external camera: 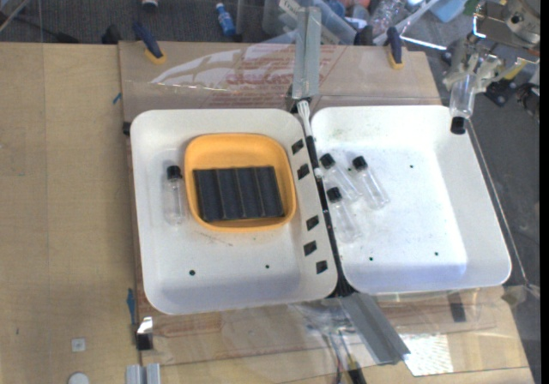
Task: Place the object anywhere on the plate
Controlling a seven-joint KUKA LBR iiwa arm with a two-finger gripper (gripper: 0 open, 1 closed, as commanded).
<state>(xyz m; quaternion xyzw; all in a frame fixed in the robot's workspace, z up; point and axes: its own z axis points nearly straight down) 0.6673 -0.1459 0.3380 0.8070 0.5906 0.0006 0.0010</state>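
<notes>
Left bin (171,288): orange plate (238,151), vial (174,194) beside; no legible writing.

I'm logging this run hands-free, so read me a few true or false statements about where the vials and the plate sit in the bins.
1. The yellow plate sits in the left bin. True.
2. A dark ridged insert lies on the plate. True.
3. A clear vial rests on top of the plate. False: the left-bin vial lies on the bin floor beside the plate's left edge.
4. The right bin holds several black-capped vials. True.
5. The plate is blue. False: it is yellow.
</notes>
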